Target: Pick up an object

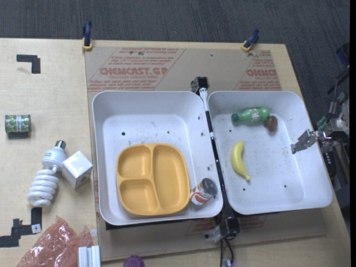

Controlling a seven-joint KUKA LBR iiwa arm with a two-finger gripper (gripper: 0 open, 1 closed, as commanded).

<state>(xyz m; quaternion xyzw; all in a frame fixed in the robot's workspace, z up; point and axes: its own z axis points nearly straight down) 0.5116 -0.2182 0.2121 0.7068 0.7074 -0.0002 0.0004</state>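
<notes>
Bins sit side by side on the desk (50,93), which is partly covered by a brown printed board (139,65). Lying in the right bin (311,193) are a yellow banana (240,159) near the middle, a green bottle (251,115) on its side toward the far wall, and a small brown object (271,123) touching the bottle's right end. A yellow divided plate (151,178) fills much of the left bin (111,107), with a small can (203,191) tipped just beside the plate's near right corner. At the right bin's right rim hangs the gripper (305,142), well apart from the banana and the bottle, with nothing between its jaws; whether they are apart or together cannot be told. On the bare desk left of the bins lie a white spiral bulb (46,175), a white cube (77,169) beside it, a green can (17,124) and a red mesh bag (53,243).
</notes>
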